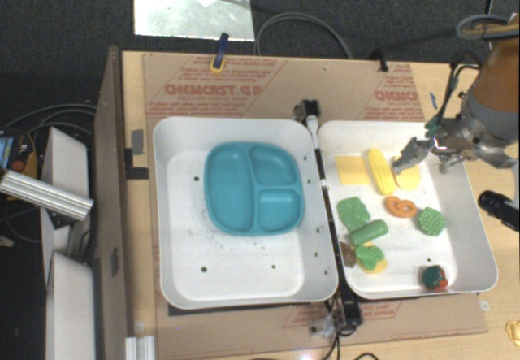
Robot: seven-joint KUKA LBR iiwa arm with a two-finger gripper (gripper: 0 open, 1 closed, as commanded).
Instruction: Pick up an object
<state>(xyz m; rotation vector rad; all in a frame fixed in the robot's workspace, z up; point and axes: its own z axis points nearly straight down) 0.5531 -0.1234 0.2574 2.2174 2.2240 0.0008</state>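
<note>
The right bin (479,265) holds several toy foods. A yellow corn cob (379,170) lies on a flat yellow slab (350,170) near the bin's back. An orange ring (400,206), a green broccoli piece (431,221), a green leafy piece (352,210), a green pickle (370,231), a yellow-green piece (371,258) and a red fruit (433,276) lie further forward. My gripper (405,158) hangs low over the back of this bin, just right of the corn cob and above the slab's right part. Nothing shows in its grasp.
The left bin (183,269) holds a blue divided plate (253,188). A black clip (308,112) sits at the back of the ridge between the bins. The grey arm (496,119) comes in over the right bin's far right corner. Cardboard (268,86) lies behind both bins.
</note>
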